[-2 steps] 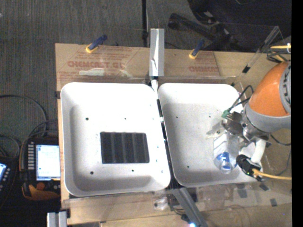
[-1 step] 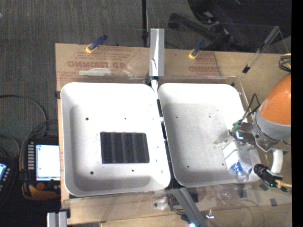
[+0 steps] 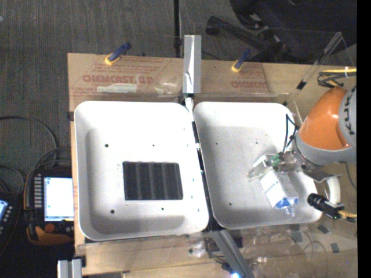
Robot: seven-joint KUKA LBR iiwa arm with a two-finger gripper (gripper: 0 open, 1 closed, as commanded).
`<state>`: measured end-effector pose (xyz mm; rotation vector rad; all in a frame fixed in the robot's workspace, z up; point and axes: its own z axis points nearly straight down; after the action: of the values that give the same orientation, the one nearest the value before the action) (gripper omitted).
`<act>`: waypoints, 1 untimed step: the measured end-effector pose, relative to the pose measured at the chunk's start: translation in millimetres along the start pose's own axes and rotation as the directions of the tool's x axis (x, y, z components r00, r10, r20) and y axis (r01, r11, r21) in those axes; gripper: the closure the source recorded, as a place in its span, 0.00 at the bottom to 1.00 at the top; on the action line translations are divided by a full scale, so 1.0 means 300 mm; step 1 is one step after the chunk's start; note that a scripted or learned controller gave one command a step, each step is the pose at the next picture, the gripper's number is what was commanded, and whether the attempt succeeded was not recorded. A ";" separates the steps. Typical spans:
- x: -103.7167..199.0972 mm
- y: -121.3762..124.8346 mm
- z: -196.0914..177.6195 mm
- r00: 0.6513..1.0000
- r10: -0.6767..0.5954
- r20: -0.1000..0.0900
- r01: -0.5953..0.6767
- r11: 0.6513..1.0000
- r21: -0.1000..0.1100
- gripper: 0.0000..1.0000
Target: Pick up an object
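Clear bottle (image 3: 277,191) with blue label lies in right bin (image 3: 232,126), lower right, long axis diagonal. Gripper (image 3: 277,163) sits just above its upper end; grip state unreadable.

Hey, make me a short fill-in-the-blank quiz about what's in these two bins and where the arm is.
1. The dark ribbed tray lies in the ____ bin.
2. The clear plastic packet with blue print lies in the ____ bin.
3. The band above the arm's wrist is coloured ____.
4. The arm reaches over the right bin from the view's ____ side.

Missing words: left; right; orange; right
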<state>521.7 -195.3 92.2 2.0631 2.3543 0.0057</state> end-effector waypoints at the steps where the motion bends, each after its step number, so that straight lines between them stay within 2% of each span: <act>1: 0.031 -0.094 -0.005 0.872 -0.489 0.014 0.489 0.872 -0.011 0.00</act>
<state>492.6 -189.7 93.5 1.3932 2.7833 0.0066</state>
